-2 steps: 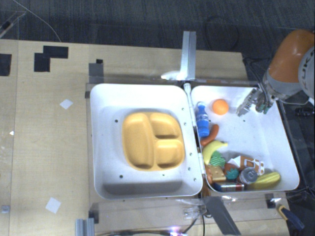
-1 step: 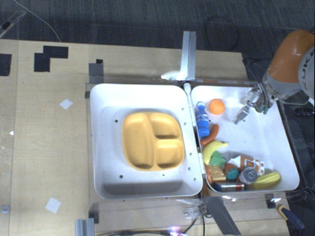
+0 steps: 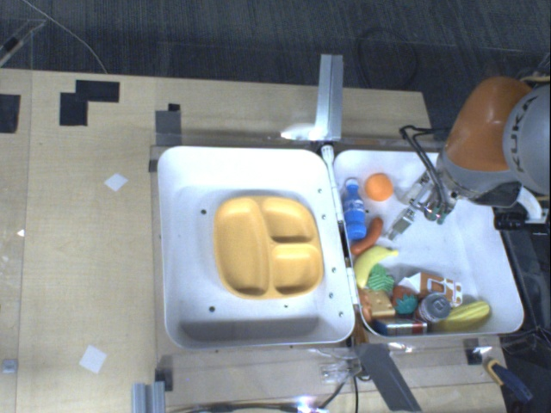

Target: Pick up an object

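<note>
A wooden surface [image 3: 86, 256] fills the left of the frame, with black squares [image 3: 89, 100] at its upper left and small pale paper bits [image 3: 115, 181] lying on it. Next comes the left white bin [image 3: 185, 231], in the middle of the frame. A yellow tray [image 3: 265, 246] with three sections lies flat in it, near the bin's center. A silver metal post [image 3: 330, 97] stands at the top, just above where the two bins meet. The right white bin [image 3: 482, 265] sits just beside the left one. Along its left wall lies a blue bottle [image 3: 353, 209], and an orange ball [image 3: 378, 187] sits near it at the upper part of the bin. A small orange carrot-like thing [image 3: 372, 231] lies just below the ball. Below that is a yellow banana [image 3: 375, 261], and then a pile of little toys and boxes in the lower part of the bin, with a green leafy toy [image 3: 381, 280], a round can [image 3: 436, 307] and another long yellow thing [image 3: 467, 315] at the lower right. The tool [image 3: 403, 224] hangs over the bare middle of the right bin, near the carrot-like thing and the ball, and nothing is between its fingers. I cannot tell whether it is open or closed. The grey arm with its orange band [image 3: 482, 127] reaches in from the right edge.
</note>
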`<state>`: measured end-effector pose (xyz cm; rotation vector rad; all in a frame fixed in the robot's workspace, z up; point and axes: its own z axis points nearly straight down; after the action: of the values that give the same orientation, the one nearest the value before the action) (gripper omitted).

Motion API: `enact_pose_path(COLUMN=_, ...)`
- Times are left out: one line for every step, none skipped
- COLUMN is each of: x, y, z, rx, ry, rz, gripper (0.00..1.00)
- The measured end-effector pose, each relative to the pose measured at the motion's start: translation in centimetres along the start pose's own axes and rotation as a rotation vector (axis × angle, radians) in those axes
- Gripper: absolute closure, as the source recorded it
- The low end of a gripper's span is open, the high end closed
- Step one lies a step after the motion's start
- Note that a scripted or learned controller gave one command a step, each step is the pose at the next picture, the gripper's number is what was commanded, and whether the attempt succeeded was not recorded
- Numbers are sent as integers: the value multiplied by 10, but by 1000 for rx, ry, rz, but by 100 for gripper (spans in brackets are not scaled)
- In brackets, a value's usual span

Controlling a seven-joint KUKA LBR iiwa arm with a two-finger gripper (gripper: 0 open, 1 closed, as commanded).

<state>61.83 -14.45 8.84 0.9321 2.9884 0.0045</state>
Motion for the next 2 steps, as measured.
enact_pose_path(x=-5, y=55, z=1, rx=0, ry=1, rz=41, gripper=0)
enact_pose_path(x=-9, y=57, z=-15, rx=-7, ry=-13, rz=35, gripper=100)
